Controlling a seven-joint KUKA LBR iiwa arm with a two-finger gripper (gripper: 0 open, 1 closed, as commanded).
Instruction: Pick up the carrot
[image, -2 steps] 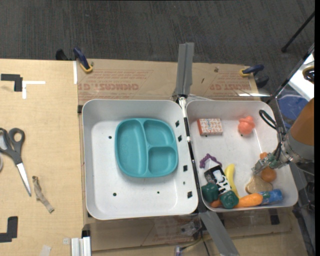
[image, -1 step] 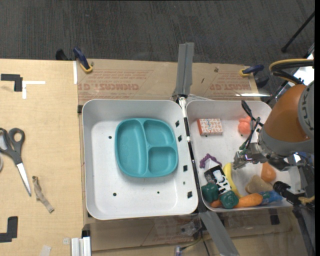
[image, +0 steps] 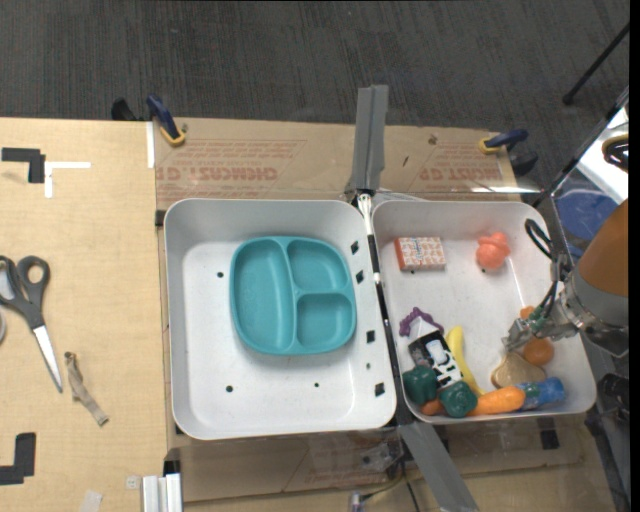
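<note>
The carrot (image: 498, 401) is orange and elongated. It lies along the front wall of the right bin (image: 470, 295), between a green toy (image: 458, 400) and a blue item (image: 548, 392). My gripper (image: 528, 326) hangs by the bin's right wall, above and a little right of the carrot and clearly apart from it. A small orange ball (image: 538, 351) sits directly below the gripper, and a tan piece (image: 514, 373) lies between that ball and the carrot. The orange-banded arm (image: 608, 265) comes in from the right edge.
The right bin also holds a pink-orange fruit (image: 491, 250), a small printed box (image: 420, 252), a purple piece (image: 415, 322), a yellow banana (image: 457, 352) and a black-and-white item (image: 432, 352). A teal divided plate (image: 295, 295) lies in the left bin (image: 200, 330). Scissors (image: 30, 300) rest on the bench at left.
</note>
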